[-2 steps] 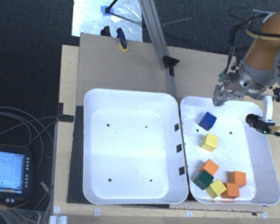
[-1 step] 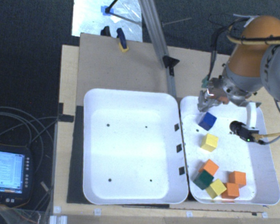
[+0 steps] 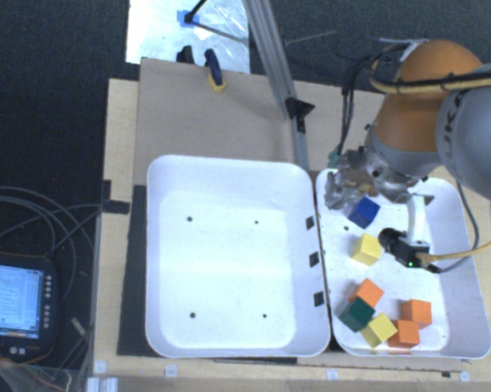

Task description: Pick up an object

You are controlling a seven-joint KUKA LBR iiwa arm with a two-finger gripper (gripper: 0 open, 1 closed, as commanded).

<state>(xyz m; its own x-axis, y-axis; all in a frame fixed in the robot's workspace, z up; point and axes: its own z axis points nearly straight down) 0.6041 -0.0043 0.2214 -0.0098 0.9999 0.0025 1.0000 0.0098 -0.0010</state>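
Coloured blocks (image 3: 386, 318) (blue (image 3: 364, 212), yellow (image 3: 366, 249)) in right bin (image 3: 471, 313)

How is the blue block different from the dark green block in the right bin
The blue block lies near the bin's far end, just beside the gripper, while the dark green block lies near the front. The blue block lies apart from other blocks; the dark green block is packed against an orange block and a yellow block. Both are small cubes in the right bin.
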